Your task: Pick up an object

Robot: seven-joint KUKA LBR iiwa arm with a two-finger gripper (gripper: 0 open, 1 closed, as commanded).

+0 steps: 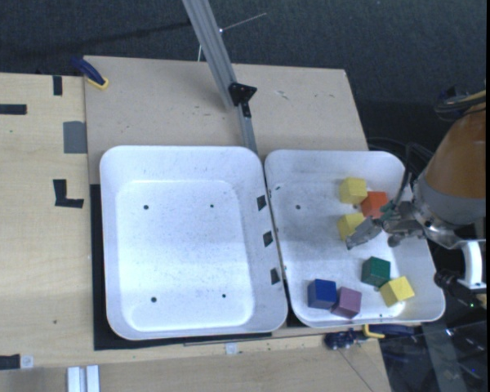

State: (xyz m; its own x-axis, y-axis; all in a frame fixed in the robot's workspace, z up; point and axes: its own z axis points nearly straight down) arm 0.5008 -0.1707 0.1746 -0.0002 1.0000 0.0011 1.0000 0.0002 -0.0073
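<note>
1. You see two white bins side by side: the left bin (184, 243) and the right bin (310, 178), which holds small blocks.
2. Your gripper (374, 229) reaches in from the right, low over the right bin; whether it is open or closed cannot be told.
3. A yellow block (349, 224) lies just beside its tip, an orange block (374, 202) and another yellow cube (353, 190) just beyond.
4. Nearer you sit a green block (376, 270), a yellow block at the near right (397, 290), a blue block (322, 292) and a purple block (348, 301).
</note>
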